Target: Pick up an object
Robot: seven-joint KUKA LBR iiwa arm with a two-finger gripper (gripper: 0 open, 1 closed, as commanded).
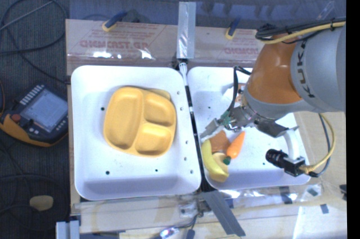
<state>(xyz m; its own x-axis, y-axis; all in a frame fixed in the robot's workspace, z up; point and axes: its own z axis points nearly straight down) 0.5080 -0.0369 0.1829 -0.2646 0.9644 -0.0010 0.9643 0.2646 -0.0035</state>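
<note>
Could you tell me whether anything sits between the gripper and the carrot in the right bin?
Nothing visible does. The gripper hangs just above and left of the carrot, in the right bin; a banana lies beside the carrot, not between them.

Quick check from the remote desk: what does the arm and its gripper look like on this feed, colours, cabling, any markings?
The arm is a rounded grey body with a glossy orange band above the wrist and dark lettering on the grey shell. Yellow and black cables run along its top edge, and a yellow cable loops down beside a small black cylindrical fitting. The gripper is a compact dark metal assembly with slim fingers.
</note>
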